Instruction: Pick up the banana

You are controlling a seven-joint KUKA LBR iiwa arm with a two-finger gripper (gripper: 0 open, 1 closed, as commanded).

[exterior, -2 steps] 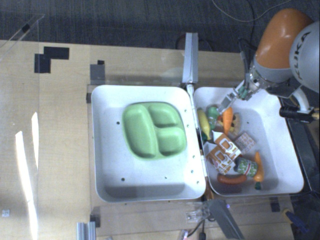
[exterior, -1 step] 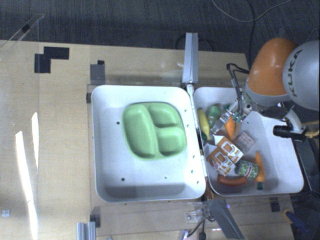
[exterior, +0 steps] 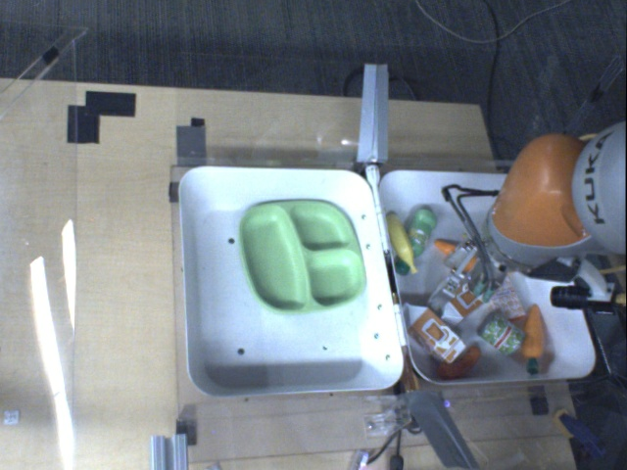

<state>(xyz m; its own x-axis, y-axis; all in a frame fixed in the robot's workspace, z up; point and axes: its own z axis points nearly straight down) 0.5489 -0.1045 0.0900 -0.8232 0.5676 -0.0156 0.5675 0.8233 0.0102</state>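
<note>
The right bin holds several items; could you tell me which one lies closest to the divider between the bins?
The yellow banana, lying lengthwise against the right bin's left wall.

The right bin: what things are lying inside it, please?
In the right bin lie the banana along its left wall, a green bottle, a carrot and small cartons. The arm covers its far right part.

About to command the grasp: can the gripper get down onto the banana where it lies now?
Probably yes, but tight. The banana lies uncovered along the left wall of the right bin, with a green bottle close on its other side, leaving little room for the gripper.
</note>
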